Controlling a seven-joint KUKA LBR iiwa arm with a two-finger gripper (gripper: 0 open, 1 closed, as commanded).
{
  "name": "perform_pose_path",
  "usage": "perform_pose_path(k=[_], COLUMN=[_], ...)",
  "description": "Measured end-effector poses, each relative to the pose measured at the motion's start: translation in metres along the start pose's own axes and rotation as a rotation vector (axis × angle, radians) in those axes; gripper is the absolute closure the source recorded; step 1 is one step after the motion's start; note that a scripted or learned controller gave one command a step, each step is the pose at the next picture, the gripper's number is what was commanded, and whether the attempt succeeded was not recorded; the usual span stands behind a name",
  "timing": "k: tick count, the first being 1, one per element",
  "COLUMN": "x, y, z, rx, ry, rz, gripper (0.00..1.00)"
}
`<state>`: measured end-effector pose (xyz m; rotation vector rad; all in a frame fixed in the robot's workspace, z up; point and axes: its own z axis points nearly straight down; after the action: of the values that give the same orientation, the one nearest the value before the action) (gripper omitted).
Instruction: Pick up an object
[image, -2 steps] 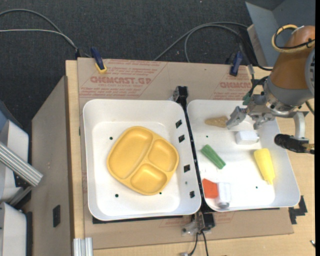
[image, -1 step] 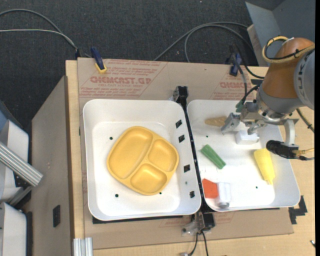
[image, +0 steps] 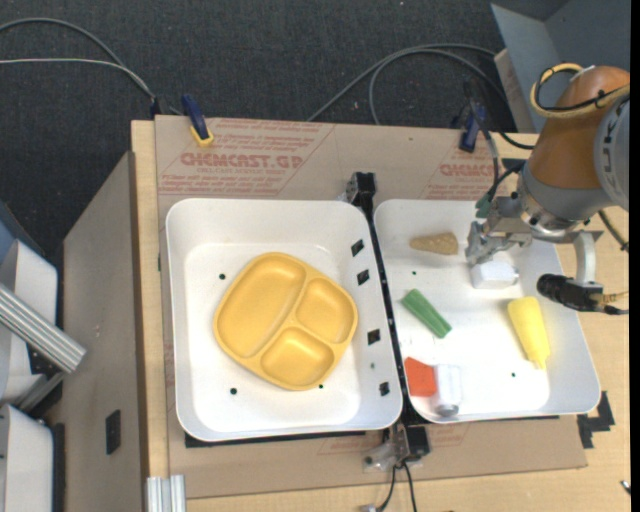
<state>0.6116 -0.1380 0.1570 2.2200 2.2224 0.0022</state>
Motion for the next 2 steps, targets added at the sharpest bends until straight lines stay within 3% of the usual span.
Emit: perform_pose_path(k=[1,2], x=[0.01,0.011], y=[-0.001,0.0], z=[-0.051,-0.068], rx=[-0.005,-0.003], ry=[-0.001,-0.001], rz=[-0.001,0.0], gripper=[1.0,1.0])
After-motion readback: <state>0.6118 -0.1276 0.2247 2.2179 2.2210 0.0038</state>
